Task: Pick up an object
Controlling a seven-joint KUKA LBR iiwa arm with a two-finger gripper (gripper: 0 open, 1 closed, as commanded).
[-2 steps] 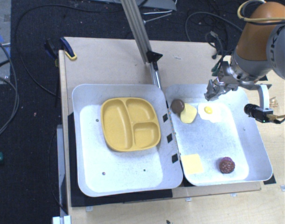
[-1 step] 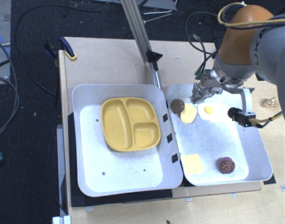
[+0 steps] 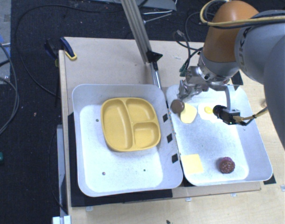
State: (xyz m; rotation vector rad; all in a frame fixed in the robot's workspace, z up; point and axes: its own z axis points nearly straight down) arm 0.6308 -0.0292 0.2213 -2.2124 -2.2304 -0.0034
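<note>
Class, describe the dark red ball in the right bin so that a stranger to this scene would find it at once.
Start at the right-hand shallow white bin, the one the grey arm reaches over. Look to its near right corner: the dark red, bumpy round ball lies there, right of the flat pale yellow square. It is the only dark red object in that bin.

yellow divided tray, white bins, dark red ball, pale yellow square

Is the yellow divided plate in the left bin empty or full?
Empty: all three compartments of the yellow plate show bare yellow bottoms, nothing lying inside.
</note>
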